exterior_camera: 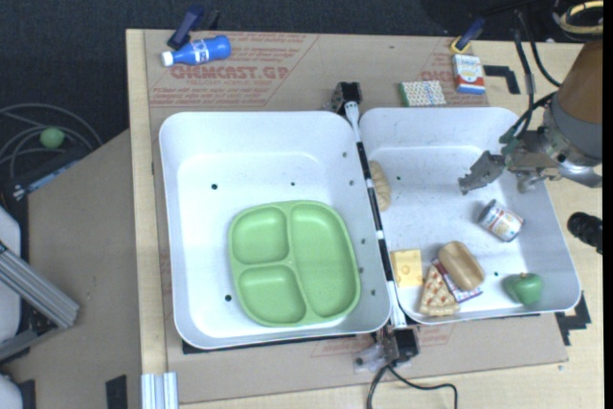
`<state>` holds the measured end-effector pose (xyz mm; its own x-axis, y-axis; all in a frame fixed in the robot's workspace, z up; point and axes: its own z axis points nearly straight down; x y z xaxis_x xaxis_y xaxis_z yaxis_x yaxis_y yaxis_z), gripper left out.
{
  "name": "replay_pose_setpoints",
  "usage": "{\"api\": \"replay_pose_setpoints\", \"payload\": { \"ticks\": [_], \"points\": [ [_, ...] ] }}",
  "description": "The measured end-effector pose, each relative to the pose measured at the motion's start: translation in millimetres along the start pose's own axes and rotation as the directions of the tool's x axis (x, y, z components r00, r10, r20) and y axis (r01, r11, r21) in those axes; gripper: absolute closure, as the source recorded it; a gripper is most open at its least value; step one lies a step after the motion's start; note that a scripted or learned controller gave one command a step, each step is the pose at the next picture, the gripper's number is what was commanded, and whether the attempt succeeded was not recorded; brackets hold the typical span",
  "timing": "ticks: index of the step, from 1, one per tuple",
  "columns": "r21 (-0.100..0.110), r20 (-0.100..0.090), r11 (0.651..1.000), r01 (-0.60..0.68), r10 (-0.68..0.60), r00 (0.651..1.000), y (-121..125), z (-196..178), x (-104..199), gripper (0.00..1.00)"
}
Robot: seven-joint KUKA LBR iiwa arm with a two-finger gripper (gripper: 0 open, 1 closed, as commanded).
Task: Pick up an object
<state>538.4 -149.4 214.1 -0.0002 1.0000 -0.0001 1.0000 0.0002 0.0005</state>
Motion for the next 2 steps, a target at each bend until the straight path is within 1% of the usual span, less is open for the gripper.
{"api": "replay_pose_setpoints", "payload": {
  "ticks": [1,2],
  "points": [
    [0.003,-0.001,1.0,0.0,0.0,1.0,1,94,-74,0.0],
    [0.004,-0.012,1.0,0.005,-0.005,1.0,6,130,-69,0.0]
  ]
}}
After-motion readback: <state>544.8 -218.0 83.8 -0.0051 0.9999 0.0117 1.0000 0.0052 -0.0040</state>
